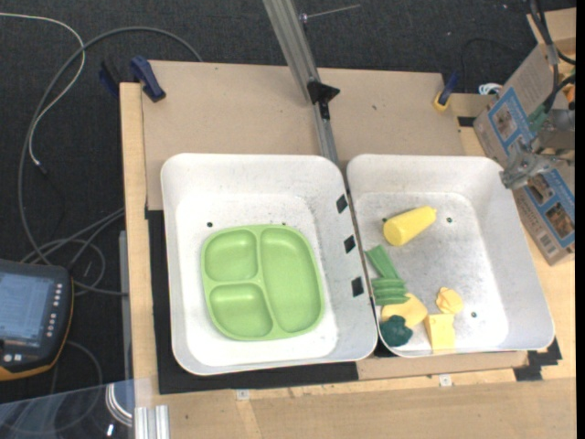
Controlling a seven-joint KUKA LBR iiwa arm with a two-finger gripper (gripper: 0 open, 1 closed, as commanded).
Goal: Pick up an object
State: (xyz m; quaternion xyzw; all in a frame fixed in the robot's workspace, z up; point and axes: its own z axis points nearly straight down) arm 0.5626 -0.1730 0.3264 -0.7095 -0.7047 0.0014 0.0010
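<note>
The right bin [512,245] holds several small toys. A yellow bottle-shaped piece [409,225] lies on its side near the bin's middle. A green strip [379,262] and a ridged green piece [388,291] lie along the left wall. At the front are a yellow lump [408,311], a dark green round piece [397,333], a yellow block [441,331] and a small orange-yellow piece [449,299]. My gripper [523,165] hangs at the far right, over the right bin's outer rim and apart from all the toys.
The left bin [183,199] holds a light green divided plate [263,282]. A metal pole [297,44] slants down to the gap between the bins. A printed cardboard box [539,199] stands beside the right bin. Blue clamps [146,76] grip the board's back corners.
</note>
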